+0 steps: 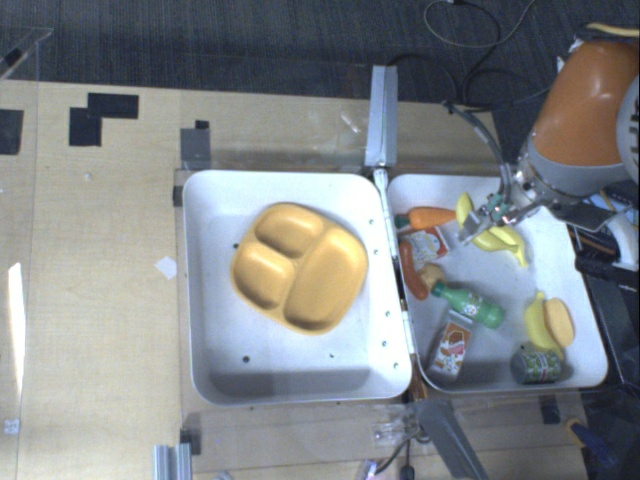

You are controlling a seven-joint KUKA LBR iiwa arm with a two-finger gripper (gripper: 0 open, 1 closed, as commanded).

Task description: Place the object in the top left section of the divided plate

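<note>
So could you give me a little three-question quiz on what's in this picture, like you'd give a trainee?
1. True or false: the yellow divided plate lies in the left bin.
2. Which item lies nearest the pincer? A) green bottle B) banana C) green can
3. Fill in: the right bin holds a carrot near its ____ edge in the camera view.

Key: 1 true. 2 B, the banana lies right beside the pincer. 3 top, close to the divider between the bins.
</note>
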